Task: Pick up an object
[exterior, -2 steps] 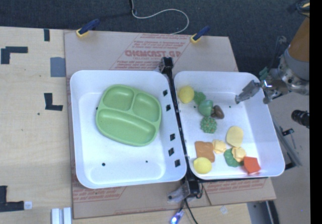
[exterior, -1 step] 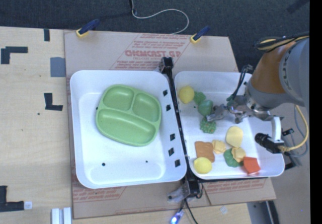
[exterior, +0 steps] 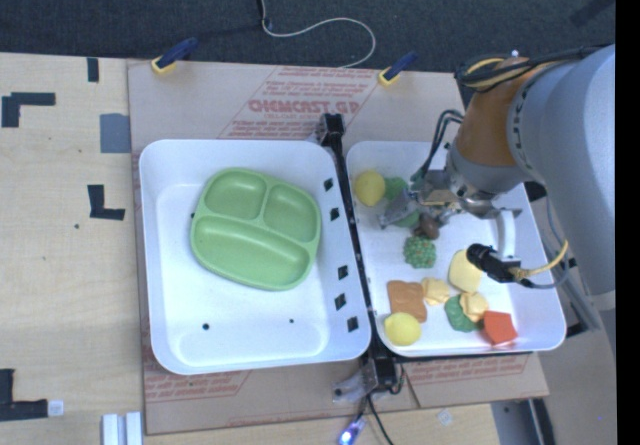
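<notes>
Gripper (exterior: 415, 205) low in right bin (exterior: 540, 333), far end, among toys. Grasp state: cannot tell. Broccoli (exterior: 420, 252) just near of it, yellow ball (exterior: 369, 187) to left. Nothing visibly lifted; pick judged not yet done. Green tray (exterior: 256, 227) in left bin.

Green tray (exterior: 256, 229), white bins (exterior: 170, 233)

Green divided plate (exterior: 256, 227) in the left white bin (exterior: 165, 263) on cardboard (exterior: 290, 103)
</notes>
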{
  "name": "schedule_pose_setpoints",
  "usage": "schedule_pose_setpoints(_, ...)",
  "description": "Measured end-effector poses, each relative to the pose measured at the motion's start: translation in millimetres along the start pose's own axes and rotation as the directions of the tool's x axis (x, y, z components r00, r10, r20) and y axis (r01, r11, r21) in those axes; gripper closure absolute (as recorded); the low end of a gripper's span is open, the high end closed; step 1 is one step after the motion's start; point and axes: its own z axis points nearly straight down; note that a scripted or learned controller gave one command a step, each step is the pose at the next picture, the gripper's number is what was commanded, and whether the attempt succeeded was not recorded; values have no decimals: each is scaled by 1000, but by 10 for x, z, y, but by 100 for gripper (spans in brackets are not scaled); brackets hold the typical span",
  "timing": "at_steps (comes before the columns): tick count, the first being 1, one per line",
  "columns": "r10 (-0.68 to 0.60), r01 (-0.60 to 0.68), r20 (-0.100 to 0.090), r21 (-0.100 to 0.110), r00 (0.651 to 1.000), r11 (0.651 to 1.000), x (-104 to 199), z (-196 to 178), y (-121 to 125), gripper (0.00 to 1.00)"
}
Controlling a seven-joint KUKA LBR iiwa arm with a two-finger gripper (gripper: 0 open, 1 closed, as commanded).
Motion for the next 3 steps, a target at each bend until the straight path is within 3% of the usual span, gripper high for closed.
schedule_pose_setpoints(1, 10, -10, 1, 2, 1000, 1000, -123, -13, -868, 0)
schedule_pose_setpoints(2, 5, -5, 2, -1, 1000, 1000, -146, -7, -297, 0)
schedule_pose_setpoints(3, 6, -6, 2, 0, 1000, 1000, -146, -103, -312, 100)
